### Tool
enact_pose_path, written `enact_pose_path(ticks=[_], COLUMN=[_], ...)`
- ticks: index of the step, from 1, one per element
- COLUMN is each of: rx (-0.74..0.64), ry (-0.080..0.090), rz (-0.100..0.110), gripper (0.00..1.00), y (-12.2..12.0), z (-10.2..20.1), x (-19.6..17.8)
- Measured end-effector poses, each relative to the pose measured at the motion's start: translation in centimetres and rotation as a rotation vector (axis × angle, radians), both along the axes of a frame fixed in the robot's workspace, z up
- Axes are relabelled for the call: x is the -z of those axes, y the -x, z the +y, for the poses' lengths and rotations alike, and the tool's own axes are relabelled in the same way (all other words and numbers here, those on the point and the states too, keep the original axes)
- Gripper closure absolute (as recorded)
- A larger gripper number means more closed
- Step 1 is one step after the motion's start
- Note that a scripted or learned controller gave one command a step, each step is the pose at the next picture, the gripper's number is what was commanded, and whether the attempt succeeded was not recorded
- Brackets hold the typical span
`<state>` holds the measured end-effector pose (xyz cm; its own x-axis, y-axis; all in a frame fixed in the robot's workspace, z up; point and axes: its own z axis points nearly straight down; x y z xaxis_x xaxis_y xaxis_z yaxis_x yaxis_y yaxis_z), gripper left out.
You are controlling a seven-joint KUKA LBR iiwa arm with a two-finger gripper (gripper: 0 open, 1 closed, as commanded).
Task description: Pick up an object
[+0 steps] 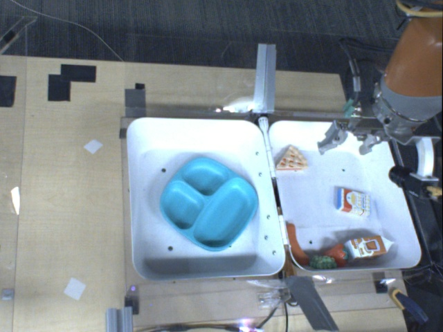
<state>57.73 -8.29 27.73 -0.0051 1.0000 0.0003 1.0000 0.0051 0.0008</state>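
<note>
Bench bins: blue tray (pixel 210 203) left, cartons (pixel 353 202) right.

2 shallow white bins sit side by side on a wooden bench (pixel 62 206). the left bin (pixel 149 254) holds a blue divided plate (pixel 209 203) with 3 compartments. in the right bin (pixel 401 247), a waffle-patterned wedge (pixel 291 159) lies near the far left corner, a small blue-and-white carton (pixel 353 201) lies near the middle, and an orange-and-white carton (pixel 367 246) lies at the near side beside a red and green piece (pixel 327 257) and an orange strip (pixel 295 244) along the left wall. the gripper (pixel 349 138) hangs above the bin's far edge with its fingers (pixel 331 139) spread apart, nothing between them.
</note>
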Motion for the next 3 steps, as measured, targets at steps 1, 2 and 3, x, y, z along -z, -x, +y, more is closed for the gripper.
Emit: enact_pose_path(ticks=[1, 2, 3], rx=[0.059, -0.155, -0.335], ry=[0.0, 0.008, 0.007], rz=[0.0, -0.02, -0.022], gripper=[0.0, 0.0, 0.0], y=[7.8, 5.5, 0.4], z=[-2.5, -10.7, -12.0], x=[13.8, 18.3, 18.2])
